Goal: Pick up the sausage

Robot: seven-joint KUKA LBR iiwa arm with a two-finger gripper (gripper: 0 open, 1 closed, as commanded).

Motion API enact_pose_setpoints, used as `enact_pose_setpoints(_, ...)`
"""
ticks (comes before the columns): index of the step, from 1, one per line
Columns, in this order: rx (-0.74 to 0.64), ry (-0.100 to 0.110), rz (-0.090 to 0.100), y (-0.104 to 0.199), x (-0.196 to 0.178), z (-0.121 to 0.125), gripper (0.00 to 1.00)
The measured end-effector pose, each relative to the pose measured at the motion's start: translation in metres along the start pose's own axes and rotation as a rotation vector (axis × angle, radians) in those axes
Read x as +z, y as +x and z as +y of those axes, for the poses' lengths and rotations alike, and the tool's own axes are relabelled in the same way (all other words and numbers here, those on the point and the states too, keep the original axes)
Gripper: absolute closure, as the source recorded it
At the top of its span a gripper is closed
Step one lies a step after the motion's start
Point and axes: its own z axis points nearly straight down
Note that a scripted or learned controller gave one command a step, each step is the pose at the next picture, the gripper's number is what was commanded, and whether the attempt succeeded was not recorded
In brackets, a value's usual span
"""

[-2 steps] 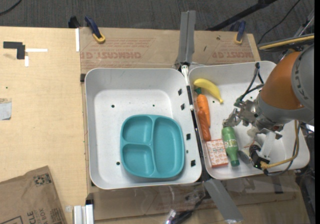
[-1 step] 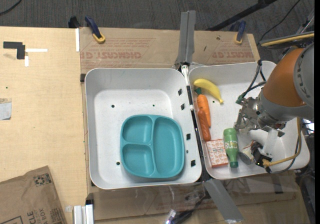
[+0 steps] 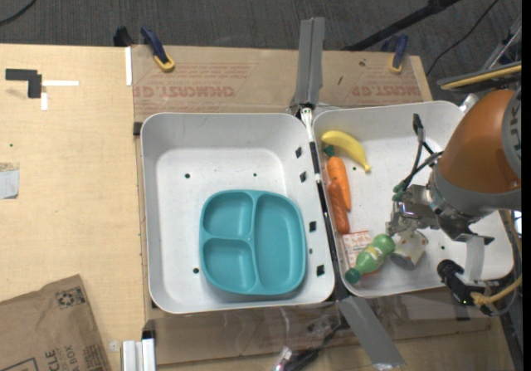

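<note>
Pincer (image 3: 406, 232) beside green bottle (image 3: 371, 255) (right bin)

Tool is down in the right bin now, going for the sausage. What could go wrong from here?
1. The tool sits among crowded items: the green bottle and a grey object lie right beside it, so it may grab or knock one of those instead.
2. I cannot pick out a sausage for certain; the carrot and banana lie farther left, so a wrong pick is possible.
3. The bottle lies near the bin's front wall, and a nudge could wedge it there.
</note>
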Motion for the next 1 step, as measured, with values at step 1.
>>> enact_pose_setpoints(1, 0.495, 0.000, -0.001, 0.0365, -0.0463, -0.0107, 1.00)
